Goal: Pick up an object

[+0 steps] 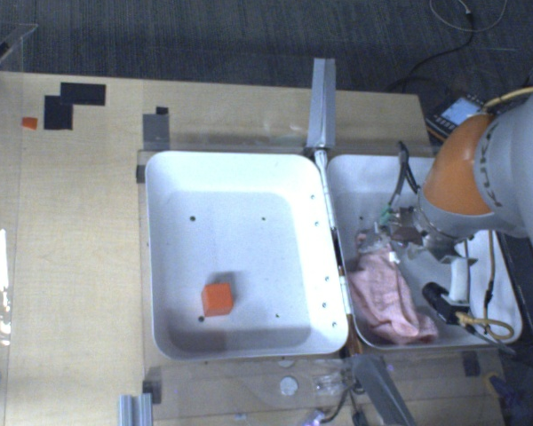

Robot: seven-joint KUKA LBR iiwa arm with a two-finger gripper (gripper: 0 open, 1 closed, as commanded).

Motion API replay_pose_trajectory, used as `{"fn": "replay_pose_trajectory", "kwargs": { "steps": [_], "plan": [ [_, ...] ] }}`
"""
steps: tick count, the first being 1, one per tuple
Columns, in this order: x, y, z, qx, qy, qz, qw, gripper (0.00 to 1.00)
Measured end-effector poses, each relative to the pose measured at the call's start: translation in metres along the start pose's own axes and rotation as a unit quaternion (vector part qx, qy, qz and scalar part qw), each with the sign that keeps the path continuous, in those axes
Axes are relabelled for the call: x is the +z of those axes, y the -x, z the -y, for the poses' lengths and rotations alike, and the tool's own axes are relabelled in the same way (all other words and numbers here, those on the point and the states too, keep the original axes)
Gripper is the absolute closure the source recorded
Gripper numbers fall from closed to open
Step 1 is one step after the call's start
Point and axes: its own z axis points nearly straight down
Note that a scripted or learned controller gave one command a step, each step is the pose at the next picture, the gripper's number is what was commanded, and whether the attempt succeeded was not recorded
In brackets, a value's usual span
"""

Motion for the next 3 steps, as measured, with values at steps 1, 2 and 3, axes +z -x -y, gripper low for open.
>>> {"fn": "replay_pose_trajectory", "kwargs": {
  "steps": [1,2,3],
  "plan": [
    [0.002,-0.001,-0.038,-0.008,-0.001,0.0,1.0,0.0],
    [-0.012,-0.002,-0.042,-0.013,0.004,0.002,0.9999,1.0],
    [-0.123,-0.035,-0.065,-0.142,-0.002,0.0,0.9899,1.0]
  ]
}}
